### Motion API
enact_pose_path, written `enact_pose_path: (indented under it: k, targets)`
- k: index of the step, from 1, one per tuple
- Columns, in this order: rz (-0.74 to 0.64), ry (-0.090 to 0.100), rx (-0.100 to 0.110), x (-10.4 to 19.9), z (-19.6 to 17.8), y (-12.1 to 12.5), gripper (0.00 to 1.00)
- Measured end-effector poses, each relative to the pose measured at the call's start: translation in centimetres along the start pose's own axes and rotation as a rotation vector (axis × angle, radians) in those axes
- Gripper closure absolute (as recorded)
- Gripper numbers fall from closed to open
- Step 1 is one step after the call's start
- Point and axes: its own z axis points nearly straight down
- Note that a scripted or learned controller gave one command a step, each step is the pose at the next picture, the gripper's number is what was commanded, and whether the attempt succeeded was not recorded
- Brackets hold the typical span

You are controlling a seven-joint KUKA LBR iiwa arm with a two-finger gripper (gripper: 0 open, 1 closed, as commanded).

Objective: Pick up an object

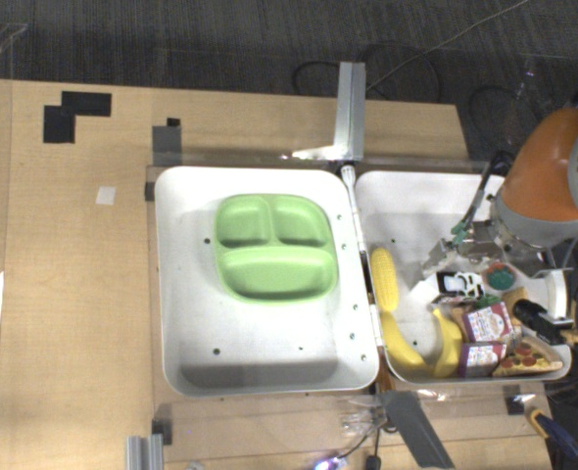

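Banana [407, 339] left of hand [473, 253]

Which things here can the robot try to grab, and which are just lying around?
For grabbing: gripper, corn cob, banana, pizza slice, small purple box, all in the right bin.

Just lying around: green divided plate in the left bin, black cables.

One fixed camera looks down slantwise on both bins [260, 380].
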Motion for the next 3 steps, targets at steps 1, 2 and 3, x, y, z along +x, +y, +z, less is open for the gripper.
enact_pose_path:
  k: [1,2,3]
  targets:
    - [0.058,-0.002,-0.007,0.9,3.4,1.9,0.00]
    - [-0.073,-0.002,-0.010,-2.2,3.3,-2.0,0.00]
    - [-0.133,-0.005,-0.016,-2.0,3.2,-5.7,0.00]
